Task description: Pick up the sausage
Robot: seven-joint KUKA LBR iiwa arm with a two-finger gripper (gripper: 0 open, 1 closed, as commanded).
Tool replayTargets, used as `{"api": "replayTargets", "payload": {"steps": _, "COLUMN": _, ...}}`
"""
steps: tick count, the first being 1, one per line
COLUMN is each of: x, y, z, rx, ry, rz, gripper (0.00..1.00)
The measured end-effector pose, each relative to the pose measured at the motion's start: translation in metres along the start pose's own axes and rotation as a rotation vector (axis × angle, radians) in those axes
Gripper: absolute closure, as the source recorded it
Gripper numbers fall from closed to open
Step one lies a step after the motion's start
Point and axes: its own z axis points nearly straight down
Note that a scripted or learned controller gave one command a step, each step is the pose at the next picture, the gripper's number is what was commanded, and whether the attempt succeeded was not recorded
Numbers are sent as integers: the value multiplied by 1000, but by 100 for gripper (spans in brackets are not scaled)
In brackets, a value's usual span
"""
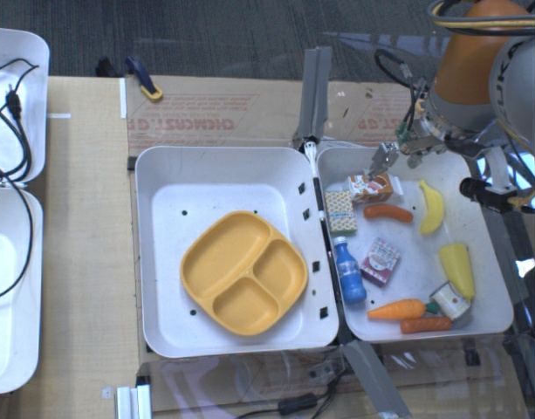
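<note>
Hovering over the right bin's (498, 260) back edge, the hand (385, 158) hangs just above a small packet (372, 187), and from here I cannot tell its grip. The sausage (388, 212) lies free on the bin floor right below that packet, with a banana (432, 206) to its right. The left bin (154, 234) holds a yellow tray (243, 271).
</note>
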Motion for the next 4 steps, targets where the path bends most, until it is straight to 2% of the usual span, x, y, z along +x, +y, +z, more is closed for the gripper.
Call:
{"api": "replayTargets", "payload": {"steps": 1, "x": -25, "y": -23, "z": 65, "rx": 1, "ry": 3, "rz": -194, "gripper": 0}}
{"api": "replayTargets", "payload": {"steps": 2, "x": -37, "y": -26, "z": 54, "rx": -1, "ry": -18, "rz": -183, "gripper": 100}}
{"api": "replayTargets", "payload": {"steps": 3, "x": -29, "y": -24, "z": 56, "rx": 1, "ry": -6, "rz": -190, "gripper": 0}}
{"api": "replayTargets", "payload": {"steps": 4, "x": 3, "y": -61, "z": 83, "rx": 2, "ry": 3, "rz": -221, "gripper": 0}}
